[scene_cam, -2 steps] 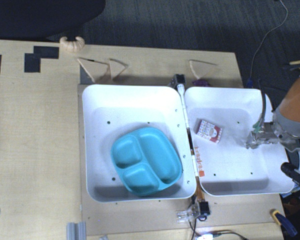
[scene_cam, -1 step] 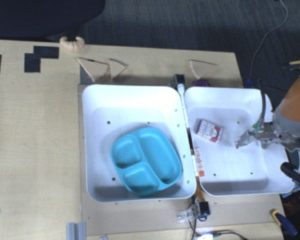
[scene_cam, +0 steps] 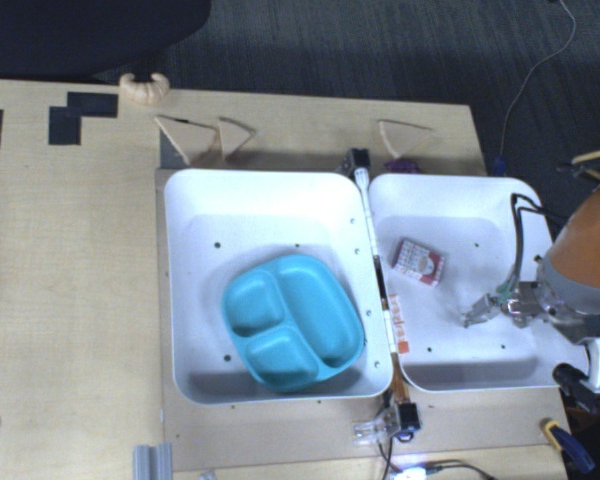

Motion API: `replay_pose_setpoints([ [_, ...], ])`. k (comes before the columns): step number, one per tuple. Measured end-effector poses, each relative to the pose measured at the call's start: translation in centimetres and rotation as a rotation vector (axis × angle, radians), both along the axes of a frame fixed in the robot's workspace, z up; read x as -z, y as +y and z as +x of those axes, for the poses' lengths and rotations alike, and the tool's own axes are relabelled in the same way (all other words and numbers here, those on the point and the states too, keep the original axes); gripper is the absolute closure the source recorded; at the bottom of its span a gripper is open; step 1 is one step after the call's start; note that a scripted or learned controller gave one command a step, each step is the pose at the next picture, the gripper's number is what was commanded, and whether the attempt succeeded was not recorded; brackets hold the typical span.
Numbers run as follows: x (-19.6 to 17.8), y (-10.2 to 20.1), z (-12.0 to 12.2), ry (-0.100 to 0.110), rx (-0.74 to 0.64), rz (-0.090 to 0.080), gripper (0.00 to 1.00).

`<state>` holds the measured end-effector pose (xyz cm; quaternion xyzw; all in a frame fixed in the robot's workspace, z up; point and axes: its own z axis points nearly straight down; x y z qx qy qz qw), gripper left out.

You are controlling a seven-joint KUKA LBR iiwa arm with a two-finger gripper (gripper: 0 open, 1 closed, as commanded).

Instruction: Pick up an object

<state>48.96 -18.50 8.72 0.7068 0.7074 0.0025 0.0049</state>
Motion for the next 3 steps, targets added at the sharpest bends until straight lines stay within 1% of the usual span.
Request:
replay_pose_setpoints([
  [1,-1.2,0.0,0.2,-0.007,0.0,-0.002,1.0],
  [2,-9.5,4.6,1.8,0.006,-0.004,0.003,1.0],
  [3,0.0,2.1,3.1,0.001,-0.001,0.001,1.0],
])
